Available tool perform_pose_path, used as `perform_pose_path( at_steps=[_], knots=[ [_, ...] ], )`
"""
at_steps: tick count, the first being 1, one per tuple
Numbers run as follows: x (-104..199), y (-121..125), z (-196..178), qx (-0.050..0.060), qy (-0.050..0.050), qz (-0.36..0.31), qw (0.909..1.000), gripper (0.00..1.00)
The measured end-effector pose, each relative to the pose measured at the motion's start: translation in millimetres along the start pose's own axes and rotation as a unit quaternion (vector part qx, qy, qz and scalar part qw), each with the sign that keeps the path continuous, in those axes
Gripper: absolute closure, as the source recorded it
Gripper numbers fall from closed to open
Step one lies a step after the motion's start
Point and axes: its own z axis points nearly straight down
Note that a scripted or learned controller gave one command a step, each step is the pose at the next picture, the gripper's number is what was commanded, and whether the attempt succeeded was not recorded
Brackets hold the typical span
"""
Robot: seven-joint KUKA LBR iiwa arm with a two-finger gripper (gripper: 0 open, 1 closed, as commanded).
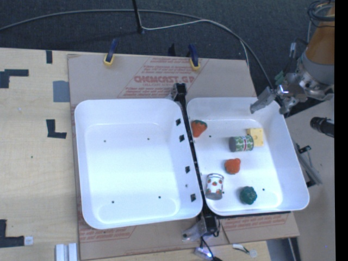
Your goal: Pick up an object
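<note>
the gripper [270,101] is seen above the right bin's [288,145] far rim, fingers spread with nothing between. a can [241,143], strawberry [199,128] and ball [248,195] are left inside.

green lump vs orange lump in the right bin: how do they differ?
Colour: the green lump is dark teal-green; the orange lump is orange-red. Place: the green lump sits nearer the front rim of the right bin, the orange lump nearer the middle, just below the grey can. Both are small, rounded, similar in size, and lie loose on the bin floor.
</note>
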Motion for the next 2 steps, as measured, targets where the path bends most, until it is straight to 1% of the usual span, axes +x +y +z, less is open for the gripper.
perform_pose_path(
  at_steps=[1,2],
  knots=[
    [24.4,30.6,142.8,0.002,0.0,-0.001,1.0,0.0],
    [45.6,-30.6,160.8,0.0,0.0,0.0,1.0,0.0]
  ],
)
